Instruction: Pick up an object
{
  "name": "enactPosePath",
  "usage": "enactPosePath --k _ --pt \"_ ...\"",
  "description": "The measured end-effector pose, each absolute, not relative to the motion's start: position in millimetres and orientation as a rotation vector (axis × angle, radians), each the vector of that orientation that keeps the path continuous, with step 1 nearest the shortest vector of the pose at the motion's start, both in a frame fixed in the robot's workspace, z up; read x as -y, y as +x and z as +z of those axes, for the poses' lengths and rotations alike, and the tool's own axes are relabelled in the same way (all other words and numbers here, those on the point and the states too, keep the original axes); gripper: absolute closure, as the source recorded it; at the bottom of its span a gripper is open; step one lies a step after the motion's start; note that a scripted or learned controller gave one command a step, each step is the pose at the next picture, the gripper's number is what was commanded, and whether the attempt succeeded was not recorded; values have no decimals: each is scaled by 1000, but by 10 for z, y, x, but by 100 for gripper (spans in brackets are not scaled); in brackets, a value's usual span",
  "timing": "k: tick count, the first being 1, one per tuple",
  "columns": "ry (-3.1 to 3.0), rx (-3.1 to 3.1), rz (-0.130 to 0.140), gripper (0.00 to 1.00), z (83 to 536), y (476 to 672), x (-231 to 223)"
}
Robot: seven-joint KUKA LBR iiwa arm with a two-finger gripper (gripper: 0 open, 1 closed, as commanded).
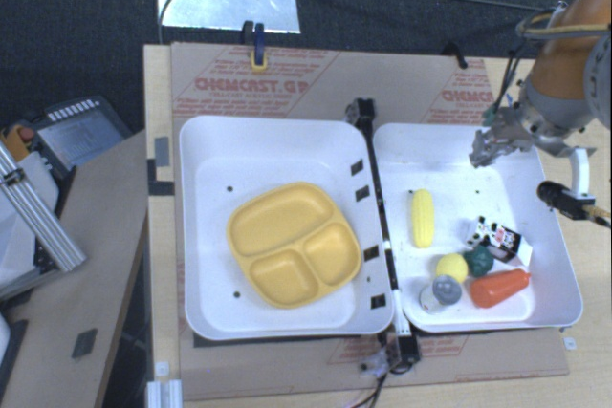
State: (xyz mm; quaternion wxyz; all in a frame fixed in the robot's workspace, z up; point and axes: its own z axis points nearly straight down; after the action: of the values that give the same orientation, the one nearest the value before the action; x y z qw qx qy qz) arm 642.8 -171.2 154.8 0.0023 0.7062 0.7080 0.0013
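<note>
- Gripper (488, 151) hangs over the far part of the right bin (564, 296), near its back wall; nothing shows between its tips, and whether they are spread or pressed together cannot be told from this angle.
- Arm (566, 72), grey with an orange band, reaches in from the right edge above that bin.
- Corn cob (422, 217), yellow, lies lengthwise on the right bin's floor, well apart from the gripper.
- Yellow ball (451, 267) sits nearer the front, touching a dark green object (479, 259).
- Carrot (498, 287), orange, lies just in front of them.
- Grey round object (444, 290) rests near the front left corner of the right bin.
- Black-and-white packet (500, 239) lies just behind the green object.
- Yellow tray (293, 244) with 3 compartments lies in the left bin (206, 148).
</note>
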Motion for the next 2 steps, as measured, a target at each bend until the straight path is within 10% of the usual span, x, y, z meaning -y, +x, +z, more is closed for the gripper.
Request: enactPosePath --k 2 --pt "2216 -2224 3 100 2060 6366 1665"
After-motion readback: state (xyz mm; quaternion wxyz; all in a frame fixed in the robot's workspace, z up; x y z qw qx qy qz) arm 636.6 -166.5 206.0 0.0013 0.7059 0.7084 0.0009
